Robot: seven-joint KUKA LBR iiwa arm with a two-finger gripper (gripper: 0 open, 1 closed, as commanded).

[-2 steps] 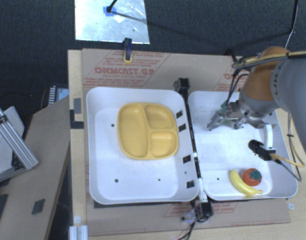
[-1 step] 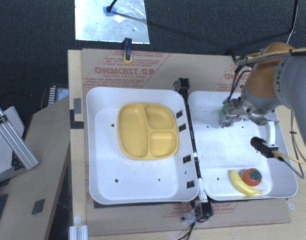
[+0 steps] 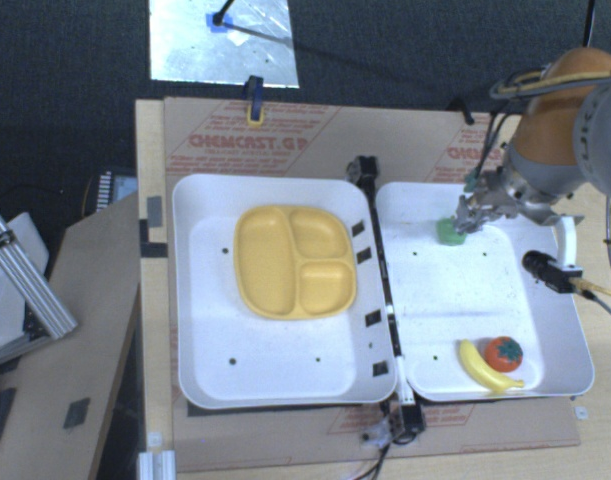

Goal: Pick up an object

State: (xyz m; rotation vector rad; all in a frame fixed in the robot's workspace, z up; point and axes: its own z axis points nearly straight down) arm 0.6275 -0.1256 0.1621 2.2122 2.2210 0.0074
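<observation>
The pincer (image 3: 469, 214) sits low in the right bin's (image 3: 545, 383) far corner, touching a green object (image 3: 449, 231); its opening cannot be told. Banana (image 3: 485, 367) and tomato (image 3: 503, 352) hug the near edge, with bare floor between. A yellow tray (image 3: 293, 261) lies in the left bin (image 3: 200, 368).

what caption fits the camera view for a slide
The claw is down at a green object in the right bin; a banana and tomato lie nearby, a yellow tray left.
</observation>
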